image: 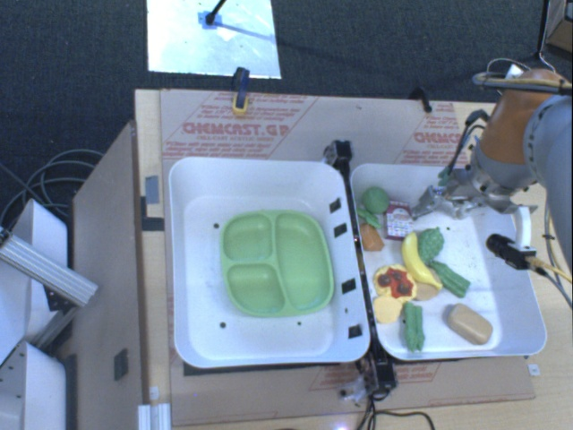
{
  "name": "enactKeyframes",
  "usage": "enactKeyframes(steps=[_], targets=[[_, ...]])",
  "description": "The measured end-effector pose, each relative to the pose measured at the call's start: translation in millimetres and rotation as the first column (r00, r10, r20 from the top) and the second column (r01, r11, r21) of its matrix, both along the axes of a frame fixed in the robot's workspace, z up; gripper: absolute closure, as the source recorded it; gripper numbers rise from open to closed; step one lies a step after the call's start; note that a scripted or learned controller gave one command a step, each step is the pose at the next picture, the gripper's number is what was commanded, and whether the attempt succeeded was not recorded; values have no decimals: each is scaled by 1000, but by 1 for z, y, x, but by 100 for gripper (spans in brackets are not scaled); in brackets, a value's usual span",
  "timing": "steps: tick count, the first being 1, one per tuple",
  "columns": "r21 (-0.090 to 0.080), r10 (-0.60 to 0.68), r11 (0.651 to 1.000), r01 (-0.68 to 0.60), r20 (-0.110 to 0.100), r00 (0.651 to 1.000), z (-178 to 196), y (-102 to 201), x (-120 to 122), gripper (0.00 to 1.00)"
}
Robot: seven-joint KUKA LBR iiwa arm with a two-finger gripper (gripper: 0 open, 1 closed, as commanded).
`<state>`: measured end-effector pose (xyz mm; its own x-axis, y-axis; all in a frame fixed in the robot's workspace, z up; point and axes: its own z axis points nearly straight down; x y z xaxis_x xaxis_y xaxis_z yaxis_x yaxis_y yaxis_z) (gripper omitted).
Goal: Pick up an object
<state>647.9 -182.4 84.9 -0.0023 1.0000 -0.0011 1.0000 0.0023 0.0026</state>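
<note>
A: From the one camera above, what sits on the counter (295,115)?

B: Two shallow white bins side by side. The left white bin (192,240) holds a pale green plastic tray with three compartments (275,262), lying flat near its middle. The right white bin (524,316) holds the toy food.

A: Which pieces?

B: A round green ball-like toy (375,199) near the far left corner, with a small dark red and white packet (397,219) just beside it and an orange carrot-shaped toy (370,236) below. A yellow plastic banana (416,259) lies in the middle, touching a bumpy green vegetable toy (432,241). A longer green pod toy (450,279) lies to its right. Nearer the front are a flat yellow piece with a red topping (392,284), another knobbly green stick toy (413,326) and a tan bread-like block (469,322).

A: And the arm?

B: The grey arm with the orange band (528,119) reaches in from the right. Its hand (428,202) hangs over the far part of the right bin, near the packet. I cannot tell whether the fingers are apart or together, and nothing is seen between them.
</note>
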Motion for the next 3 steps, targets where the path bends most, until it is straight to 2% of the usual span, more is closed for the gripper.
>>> enactKeyframes(steps=[1,2,3], targets=[[4,-2,1000,2,-7,1000,-1,35,-69,0],[0,-1,1000,1,4,1000,11,33,-65,100],[4,10,1000,-10,9,1000,106,115,-61,100]])
